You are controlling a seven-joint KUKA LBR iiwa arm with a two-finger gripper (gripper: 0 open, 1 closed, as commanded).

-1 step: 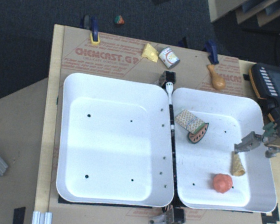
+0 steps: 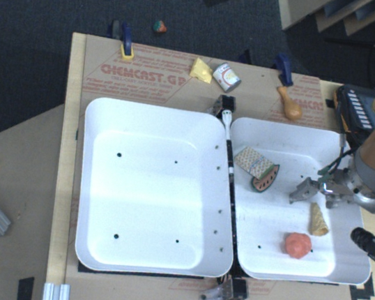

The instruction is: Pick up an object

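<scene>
Nearest candidate: a cone-shaped tan object, lying on the floor of the right bin, just below and slightly right of the gripper. Close beside it, but no contact visible. Further below the gripper, near the bin's front wall, a round pinkish-red object. Off to the gripper's left, a watermelon-slice toy touching a speckled tan wedge, both well apart from the cone.

Gripper hanging low over the bin, reaching in from the right; whether apart or together: cannot tell, dark metal parts blurring into one shape. Nothing seen between them, so nothing counted as held.

Probable stage: positioning, grasp not yet made.

Risks from here, as judgement only. Cone tapered and lying on its side: likely to squirt out sideways under a pinch across the slope, or roll away. A descent at the present spot likely to land on bare bin floor beside the cone rather than over it. Round object prone to rolling toward the wall if nudged.

Beyond the right bin, the left bin alongside, and scattered small items on the tabletop behind both.
</scene>
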